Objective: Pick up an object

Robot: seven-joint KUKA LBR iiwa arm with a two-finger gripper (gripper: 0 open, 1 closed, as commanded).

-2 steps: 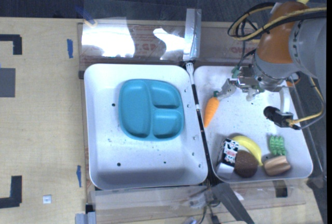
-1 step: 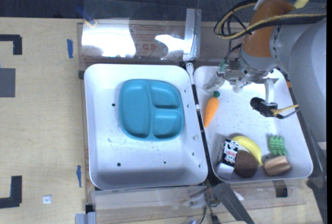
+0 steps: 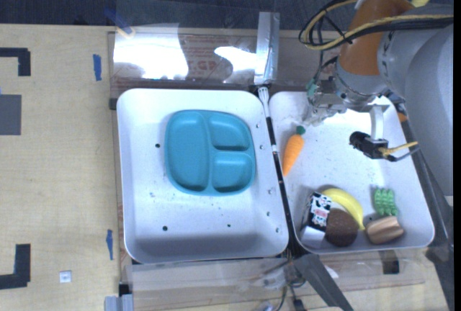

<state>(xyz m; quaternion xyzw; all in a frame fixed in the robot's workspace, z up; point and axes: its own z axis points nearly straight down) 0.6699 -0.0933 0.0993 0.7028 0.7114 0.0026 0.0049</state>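
1. The gripper (image 3: pixel 318 109) hangs low over the right bin's (image 3: pixel 418 180) far-left corner; I cannot tell how it is set.
2. The carrot (image 3: pixel 292 151) lies just beside it, against the left wall.

arm (image 3: pixel 425 50) cut off at right edge, hand (image 3: pixel 318 109) fingers too blurred to read

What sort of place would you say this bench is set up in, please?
Most likely a robotics lab's pick-and-place test bench: a grey arm reaches over two white bins, one holding toy food such as a carrot and banana, the other a blue tray.
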